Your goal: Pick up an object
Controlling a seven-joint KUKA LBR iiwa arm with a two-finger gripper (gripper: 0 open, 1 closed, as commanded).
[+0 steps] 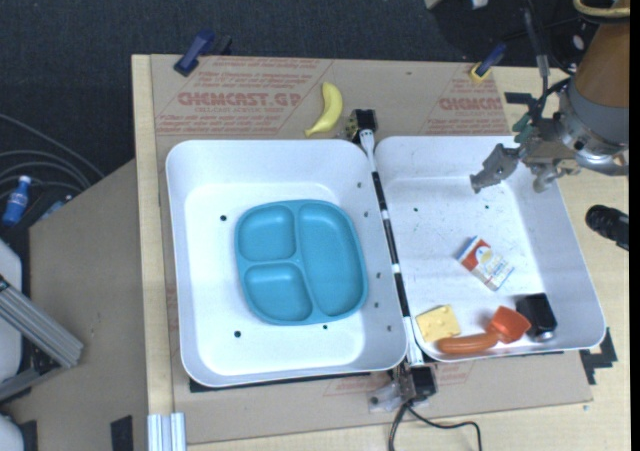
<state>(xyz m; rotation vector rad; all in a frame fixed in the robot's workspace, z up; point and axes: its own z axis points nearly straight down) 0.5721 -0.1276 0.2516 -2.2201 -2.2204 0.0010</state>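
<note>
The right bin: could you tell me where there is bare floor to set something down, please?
The right bin is bare across its far and middle floor, from the divider side to beneath the gripper. The near edge is crowded: small carton, cheese wedge, hot dog, orange piece and black block.

Divided plate (300, 261) in left bin (190, 239), carton (486, 263), cheese (438, 323) and sausage (468, 343) in right bin (570, 239), banana (326, 109) behind bins
</note>
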